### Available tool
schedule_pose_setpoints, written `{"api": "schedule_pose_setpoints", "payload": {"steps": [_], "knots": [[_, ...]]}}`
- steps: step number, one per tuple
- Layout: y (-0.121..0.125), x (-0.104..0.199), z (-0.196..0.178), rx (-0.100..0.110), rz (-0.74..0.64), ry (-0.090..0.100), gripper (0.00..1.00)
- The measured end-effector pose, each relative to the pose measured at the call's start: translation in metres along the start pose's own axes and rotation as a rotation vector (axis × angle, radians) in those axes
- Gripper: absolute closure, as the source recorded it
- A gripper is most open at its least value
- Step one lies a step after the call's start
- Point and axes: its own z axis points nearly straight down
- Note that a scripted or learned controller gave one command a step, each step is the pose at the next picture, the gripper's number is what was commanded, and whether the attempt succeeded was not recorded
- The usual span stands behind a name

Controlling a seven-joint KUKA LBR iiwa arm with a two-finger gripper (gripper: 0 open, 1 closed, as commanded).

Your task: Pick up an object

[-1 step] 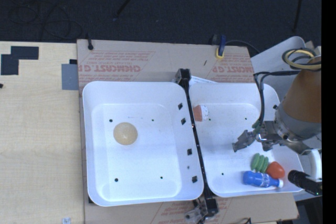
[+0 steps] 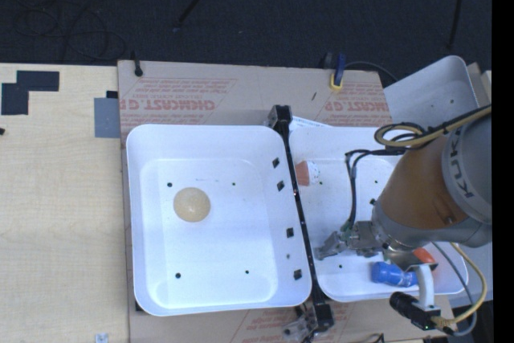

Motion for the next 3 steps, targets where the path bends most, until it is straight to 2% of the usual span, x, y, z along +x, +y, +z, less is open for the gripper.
{"api": "schedule_pose_setpoints", "payload": {"steps": [1, 2, 3], "knots": [[0.051, -0.016, -0.004, -0.006, -0.001, -0.002, 0.00], [0.049, -0.017, -0.015, -0.001, 0.008, -0.001, 1.00], [0.119, -0.036, -0.040, -0.010, -0.002, -0.004, 1.00]]}}
